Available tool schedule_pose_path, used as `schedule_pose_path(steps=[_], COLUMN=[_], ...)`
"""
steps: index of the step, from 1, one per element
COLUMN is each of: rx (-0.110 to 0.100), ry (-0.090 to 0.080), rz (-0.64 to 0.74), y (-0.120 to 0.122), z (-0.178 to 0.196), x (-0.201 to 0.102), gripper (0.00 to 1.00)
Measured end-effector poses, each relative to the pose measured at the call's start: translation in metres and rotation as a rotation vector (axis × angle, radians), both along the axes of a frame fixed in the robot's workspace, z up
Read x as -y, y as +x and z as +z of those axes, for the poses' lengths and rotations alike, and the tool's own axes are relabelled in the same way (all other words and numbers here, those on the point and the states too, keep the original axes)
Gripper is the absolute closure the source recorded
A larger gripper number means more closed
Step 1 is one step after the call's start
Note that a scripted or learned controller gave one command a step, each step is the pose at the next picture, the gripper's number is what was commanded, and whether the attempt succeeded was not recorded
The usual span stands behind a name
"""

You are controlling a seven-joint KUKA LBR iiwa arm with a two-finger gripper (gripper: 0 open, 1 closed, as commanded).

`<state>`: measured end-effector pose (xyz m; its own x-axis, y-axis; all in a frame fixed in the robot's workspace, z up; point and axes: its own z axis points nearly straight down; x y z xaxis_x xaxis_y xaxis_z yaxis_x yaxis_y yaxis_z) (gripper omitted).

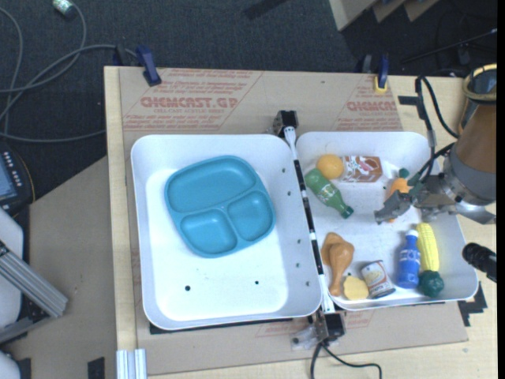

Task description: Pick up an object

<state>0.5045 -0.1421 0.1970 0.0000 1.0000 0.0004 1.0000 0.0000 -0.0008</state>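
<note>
My gripper [392,208] hangs low over the right bin [357,142], near its right-hand middle, on the arm [477,148] that comes in from the right. Just above it lies a small orange piece with a green tip [399,185], touching or very near the gripper body. A green bottle [327,193] lies to its left, with a yellow-orange fruit [331,166] and a red-and-white packet [363,168] behind. Below the gripper stand a blue bottle [408,259] and a corn cob [428,247].
A brown drumstick [338,256], a small can [378,279], a yellow slice [355,289] and a dark green item [432,283] lie along the right bin's front. The left bin [150,235] holds a blue divided plate [219,204].
</note>
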Motion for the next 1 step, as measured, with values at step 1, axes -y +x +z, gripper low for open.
schedule_pose_path(steps=[1], rx=[-0.007], ry=[0.000], rz=[-0.007], y=[-0.0286], z=[-0.0472], x=[0.0546], gripper=[0.00])
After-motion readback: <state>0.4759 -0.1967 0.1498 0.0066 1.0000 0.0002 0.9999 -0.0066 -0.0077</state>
